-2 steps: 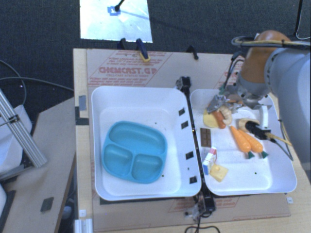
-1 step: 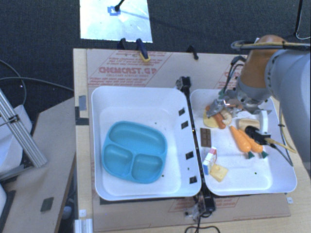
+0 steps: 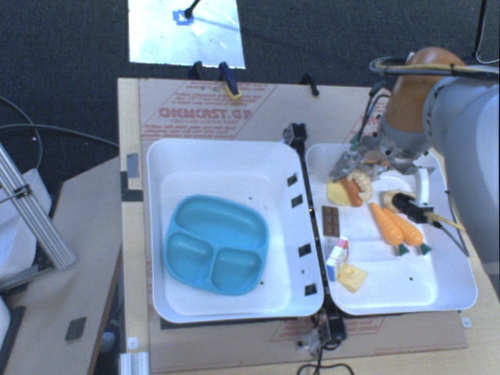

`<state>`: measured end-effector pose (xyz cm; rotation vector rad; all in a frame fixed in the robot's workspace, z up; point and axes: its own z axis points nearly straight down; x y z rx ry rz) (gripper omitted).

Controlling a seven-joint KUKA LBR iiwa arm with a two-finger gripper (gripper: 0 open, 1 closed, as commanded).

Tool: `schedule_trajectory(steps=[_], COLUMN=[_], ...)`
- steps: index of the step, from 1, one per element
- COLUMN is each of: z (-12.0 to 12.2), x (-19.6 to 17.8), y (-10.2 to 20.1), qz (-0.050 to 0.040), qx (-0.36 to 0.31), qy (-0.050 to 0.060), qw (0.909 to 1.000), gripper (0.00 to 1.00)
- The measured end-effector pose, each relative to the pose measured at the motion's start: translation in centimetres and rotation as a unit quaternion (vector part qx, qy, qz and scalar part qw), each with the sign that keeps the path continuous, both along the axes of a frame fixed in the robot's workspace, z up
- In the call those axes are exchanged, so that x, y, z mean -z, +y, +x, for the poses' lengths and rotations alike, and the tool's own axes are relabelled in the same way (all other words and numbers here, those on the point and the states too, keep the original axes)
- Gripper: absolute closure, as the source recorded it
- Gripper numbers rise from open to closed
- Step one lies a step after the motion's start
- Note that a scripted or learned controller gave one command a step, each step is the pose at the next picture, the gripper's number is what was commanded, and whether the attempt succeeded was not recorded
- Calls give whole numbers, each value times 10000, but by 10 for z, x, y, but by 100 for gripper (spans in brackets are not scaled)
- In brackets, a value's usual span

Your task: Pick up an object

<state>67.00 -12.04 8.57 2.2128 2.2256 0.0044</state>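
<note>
My gripper (image 3: 346,166) hangs low over the far left part of the right bin (image 3: 449,291). It is right above a toy hot dog (image 3: 353,191), close to it or touching it. Two orange carrots (image 3: 397,226) lie side by side to the right of the hot dog. A brown chocolate bar (image 3: 331,221) lies near the bin's left wall. A small carton (image 3: 337,257) and a yellow cheese wedge (image 3: 352,278) rest toward the front. Nothing is seen lifted.
The left bin (image 3: 180,158) holds a blue compartment plate (image 3: 216,243). A black divider with clips (image 3: 306,209) runs between the bins. The grey arm (image 3: 461,123) reaches in over the right bin's far right side.
</note>
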Motion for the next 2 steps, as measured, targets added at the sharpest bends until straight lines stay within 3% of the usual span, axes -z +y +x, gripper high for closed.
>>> schedule_trajectory(steps=[1,2], z=[-15,0], x=[1,0], y=[8,-9], qz=[-2,-4], qx=[16,25], qy=[15,0], qw=[10000,10000], gripper=[0,0])
